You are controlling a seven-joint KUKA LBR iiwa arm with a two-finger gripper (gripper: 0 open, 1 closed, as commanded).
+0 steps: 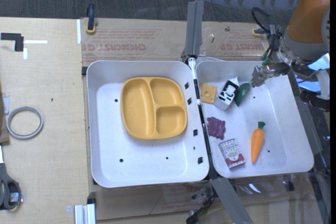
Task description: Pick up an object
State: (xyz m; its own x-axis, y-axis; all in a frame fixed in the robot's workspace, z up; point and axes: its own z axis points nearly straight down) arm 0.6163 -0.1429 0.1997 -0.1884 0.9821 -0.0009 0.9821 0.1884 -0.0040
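- I see the gripper [261, 75] over the right bin's [294, 128] far end, just beside a dark green object [242, 93]; I cannot tell how its fingers stand.
- The bin also holds a black-and-white carton [227, 94], cheese slice [208, 93], purple grapes [216, 127], red box [231, 153] and carrot [256, 142].
- A yellow divided plate [154, 107] lies in the left bin [105, 139].

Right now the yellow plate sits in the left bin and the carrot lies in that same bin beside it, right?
Not quite. The camera view shows the yellow plate in the left bin, but the carrot lies in the right bin, near a small red carton.
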